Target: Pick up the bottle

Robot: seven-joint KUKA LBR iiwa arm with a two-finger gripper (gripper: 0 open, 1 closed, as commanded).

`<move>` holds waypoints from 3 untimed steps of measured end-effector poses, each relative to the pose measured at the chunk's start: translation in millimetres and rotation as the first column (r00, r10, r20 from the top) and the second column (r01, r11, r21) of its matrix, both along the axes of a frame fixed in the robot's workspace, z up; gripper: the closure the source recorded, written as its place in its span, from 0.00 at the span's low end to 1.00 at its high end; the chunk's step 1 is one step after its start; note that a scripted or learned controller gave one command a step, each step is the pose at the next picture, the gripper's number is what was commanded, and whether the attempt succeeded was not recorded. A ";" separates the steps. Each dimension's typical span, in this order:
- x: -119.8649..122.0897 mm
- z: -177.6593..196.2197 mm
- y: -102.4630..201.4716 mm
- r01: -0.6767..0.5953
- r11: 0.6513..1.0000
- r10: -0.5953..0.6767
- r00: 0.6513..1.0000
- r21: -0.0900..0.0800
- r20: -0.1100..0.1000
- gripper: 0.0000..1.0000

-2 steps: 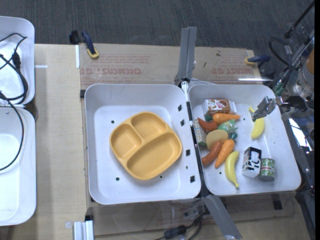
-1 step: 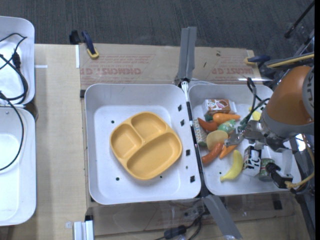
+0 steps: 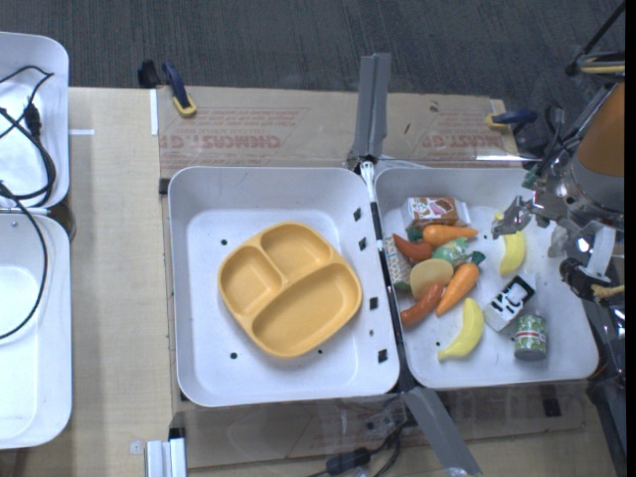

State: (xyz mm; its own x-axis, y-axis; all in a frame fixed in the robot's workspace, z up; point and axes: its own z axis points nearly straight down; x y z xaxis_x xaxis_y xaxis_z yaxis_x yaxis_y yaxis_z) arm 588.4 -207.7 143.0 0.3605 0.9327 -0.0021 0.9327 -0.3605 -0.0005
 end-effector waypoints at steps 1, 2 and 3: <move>-71.8 -26.0 84.6 0.083 0.997 -0.083 0.996 0.001 0.008 0.00; -84.2 -36.8 102.2 0.081 0.997 -0.081 0.996 -0.015 0.040 0.00; 4.7 -36.2 83.7 0.078 0.997 -0.078 0.997 -0.007 0.030 0.00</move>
